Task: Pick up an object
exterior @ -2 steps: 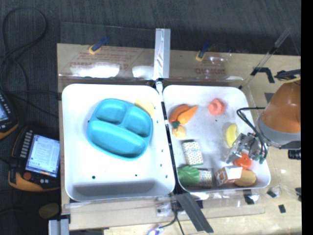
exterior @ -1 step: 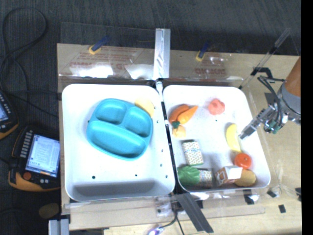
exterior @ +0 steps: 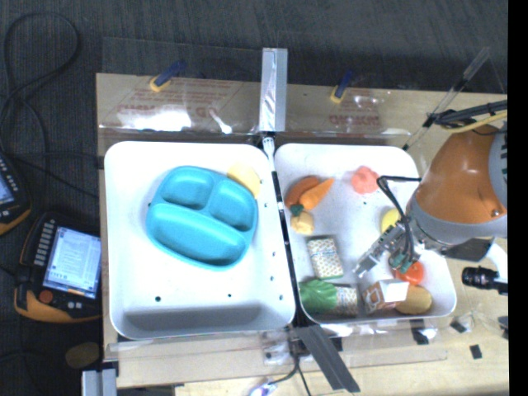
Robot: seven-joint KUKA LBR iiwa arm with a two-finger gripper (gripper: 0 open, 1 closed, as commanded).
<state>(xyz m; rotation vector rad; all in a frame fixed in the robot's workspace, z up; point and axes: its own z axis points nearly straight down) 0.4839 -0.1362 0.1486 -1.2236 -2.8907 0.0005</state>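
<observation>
Claw [exterior: 381, 254], grip state unclear, low in the right bin [exterior: 363, 157] amid red tomato [exterior: 413, 272], brown box [exterior: 384, 294], patterned packet [exterior: 325, 257].

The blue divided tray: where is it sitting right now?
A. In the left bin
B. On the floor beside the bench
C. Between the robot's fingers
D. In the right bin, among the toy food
A: the blue divided tray lies flat on the floor of the left bin, with a small yellow item at its upper right edge, while the gripper is over the right bin.
</observation>
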